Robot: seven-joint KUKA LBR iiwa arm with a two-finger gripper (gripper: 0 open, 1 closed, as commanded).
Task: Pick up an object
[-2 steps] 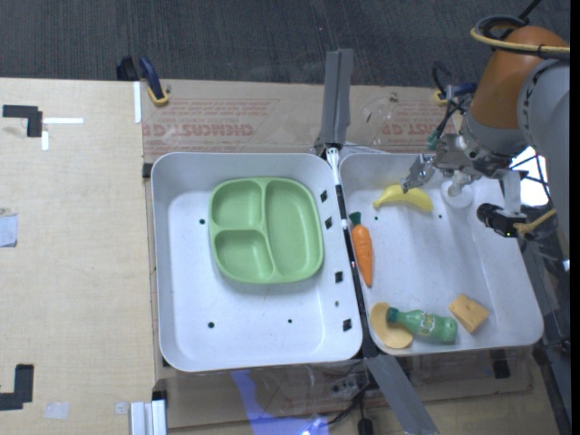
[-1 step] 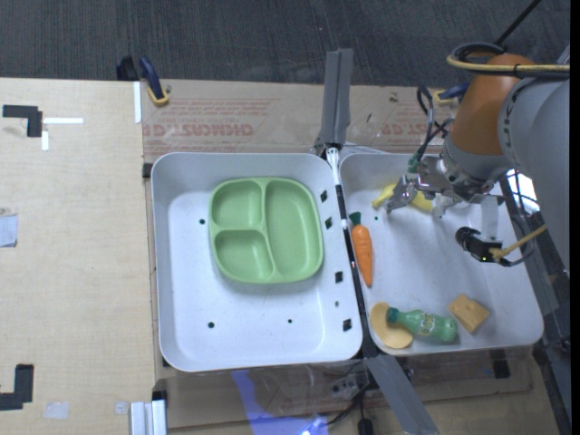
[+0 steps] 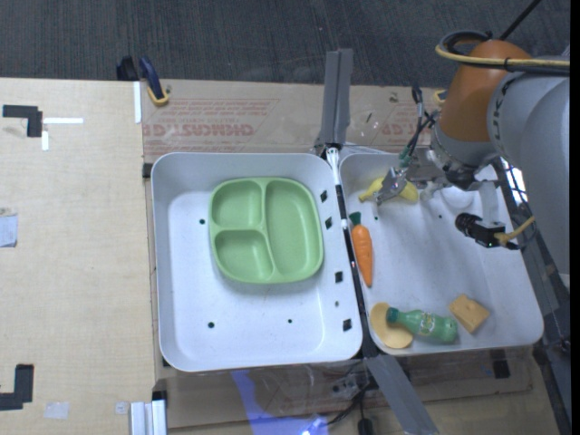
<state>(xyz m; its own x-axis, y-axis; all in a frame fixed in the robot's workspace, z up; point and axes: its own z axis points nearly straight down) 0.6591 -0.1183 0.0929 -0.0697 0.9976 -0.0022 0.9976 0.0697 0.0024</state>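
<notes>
In the right bin (image 3: 435, 270) an orange carrot (image 3: 363, 252) lies along the left wall. A green bottle (image 3: 424, 325) rests near the front beside a yellow round piece (image 3: 391, 336), and a tan wedge (image 3: 469, 313) sits to their right. A yellow banana-like object (image 3: 381, 188) lies at the far left corner of this bin. My gripper (image 3: 392, 187) hangs right over that yellow object, touching or nearly touching it. Whether the object is between the fingers cannot be made out.
The left bin (image 3: 181, 324) holds a green divided plate (image 3: 266, 229). A grey divider post (image 3: 336, 98) stands at the back between the bins. The arm's orange band (image 3: 476, 89) and cables occupy the right bin's far right corner.
</notes>
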